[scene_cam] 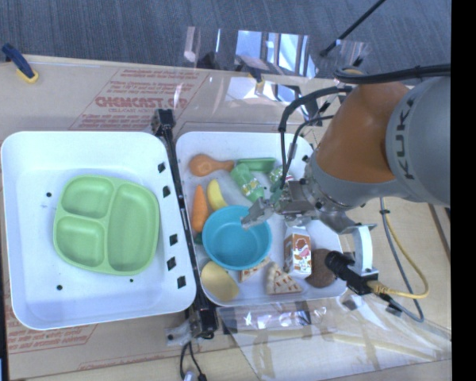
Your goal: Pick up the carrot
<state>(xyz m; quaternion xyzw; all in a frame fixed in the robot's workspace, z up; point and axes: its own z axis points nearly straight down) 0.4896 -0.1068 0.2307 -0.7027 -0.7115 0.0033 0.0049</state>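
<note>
Carrot [199, 208]: a short orange stick, plain and smooth, lying lengthwise along the left wall of the right bin [222, 143]; its lower end sits just beside the rim of the blue bowl [236, 241]; a yellow banana [216, 194] lies just to its right; nothing grips it.

Gripper [256, 213]: metal fingers reaching in from the right, low over the upper right rim of the blue bowl; how far they are parted cannot be told from this slant; no item is seen between them; it is near the carrot but apart from it, with the banana between.

Arm [381, 137]: grey with an orange band, covering the right side of the right bin.

Other contents of the right bin: an orange spoon-shaped piece [209, 165] at the top left; a green item [252, 172] next to it; a pale yellow round fruit [218, 281] below the bowl; a waffle-patterned wedge [282, 281]; a small carton [299, 254] with a red print; a dark brown round lump [324, 265].

Left bin [32, 153]: holds a green divided plate [107, 224] with three compartments, lying flat near the middle.
</note>
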